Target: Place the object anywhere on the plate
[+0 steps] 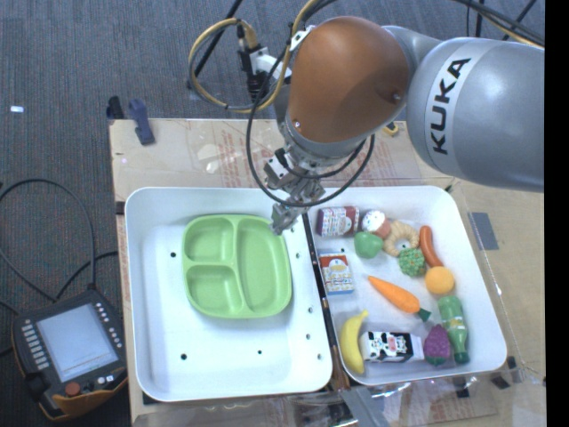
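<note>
Plate [238,267], the green three-compartment one, lies in your left bin [147,327], toward its upper right part, with its right edge near the wall where the two bins meet. Your gripper [286,218] hangs at the upper right corner of the plate, right beside that dividing wall, and its tip points down onto the plate's rim or just next to it. You cannot tell from this slant whether the fingers are apart or together, and nothing can be made out between them. The arm's orange band [348,78] sits directly above, hiding much of the wrist.

The objects all lie in your right bin [476,265]. Along its top you see a dark red can [337,221] lying on its side, then a white egg-like piece [374,220], a green pepper [368,244], a tan ring-shaped pastry [399,236], a broccoli floret [411,261] and a red sausage [429,245]. Below the can lies a small red and white box [336,272] close to the dividing wall. A carrot [396,295] lies slanted in the middle, with an orange [439,280] to its right. Along the bottom lie a banana [355,342], a black and white milk carton [390,346], a purple grape cluster [436,345] and a green bottle [453,326].

On the floor at lower left rests the teach pendant [67,350]
</note>
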Motion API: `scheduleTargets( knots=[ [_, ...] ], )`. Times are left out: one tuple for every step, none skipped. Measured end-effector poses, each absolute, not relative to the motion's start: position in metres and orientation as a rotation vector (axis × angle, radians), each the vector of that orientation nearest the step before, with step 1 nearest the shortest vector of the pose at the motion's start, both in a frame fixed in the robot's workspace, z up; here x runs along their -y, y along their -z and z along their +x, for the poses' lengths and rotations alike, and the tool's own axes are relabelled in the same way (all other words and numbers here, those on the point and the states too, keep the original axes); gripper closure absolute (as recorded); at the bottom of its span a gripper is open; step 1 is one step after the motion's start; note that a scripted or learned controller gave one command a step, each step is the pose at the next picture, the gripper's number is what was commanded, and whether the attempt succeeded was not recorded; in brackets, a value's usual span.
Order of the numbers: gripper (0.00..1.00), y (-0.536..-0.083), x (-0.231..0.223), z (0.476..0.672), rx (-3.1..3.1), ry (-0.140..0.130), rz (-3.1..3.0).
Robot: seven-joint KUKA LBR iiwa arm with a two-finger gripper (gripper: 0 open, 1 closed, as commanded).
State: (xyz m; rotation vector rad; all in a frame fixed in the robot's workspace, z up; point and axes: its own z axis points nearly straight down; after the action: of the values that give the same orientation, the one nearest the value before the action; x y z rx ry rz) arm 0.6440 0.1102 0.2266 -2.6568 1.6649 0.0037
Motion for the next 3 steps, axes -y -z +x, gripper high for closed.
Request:
scheduleTargets(
  knots=[
    [1.00, -0.247, -0.124, 0.644, -1.670, -0.004, -2.655],
    [1.00, -0.261, -0.115, 0.645, -1.827, -0.004, -2.549],
    [1.00, -0.189, -0.221, 0.640, -1.805, -0.019, -2.574]
  ],
)
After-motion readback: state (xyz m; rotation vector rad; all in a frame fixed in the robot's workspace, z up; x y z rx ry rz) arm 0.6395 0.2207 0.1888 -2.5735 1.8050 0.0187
